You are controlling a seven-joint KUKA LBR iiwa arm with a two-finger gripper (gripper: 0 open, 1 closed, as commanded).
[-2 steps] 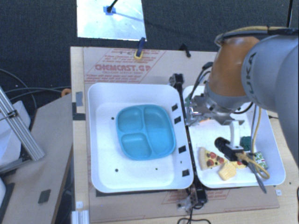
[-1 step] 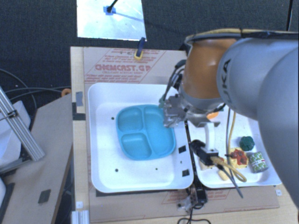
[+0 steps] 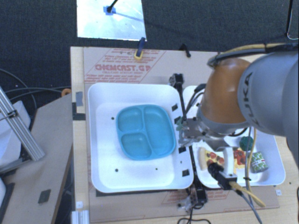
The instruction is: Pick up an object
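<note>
Dark carpet around the counter (image 3: pixel 79 55), blue tray (image 3: pixel 144 132) in the left bin (image 3: pixel 103 97), and I'm eyeing the small green can (image 3: pixel 258 163) in the right bin (image 3: pixel 276 171): probably light, stiff, slick, best pinched across its sides; can't tell the pincer's state.

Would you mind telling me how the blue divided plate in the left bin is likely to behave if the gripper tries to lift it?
The blue divided plate looks like moulded plastic, so probably stiff and fairly light. It lies flat in the left bin, so it is unlikely to roll or tip. Its smooth surface and low rim may offer two fingers little to grip, so it could slip.
</note>
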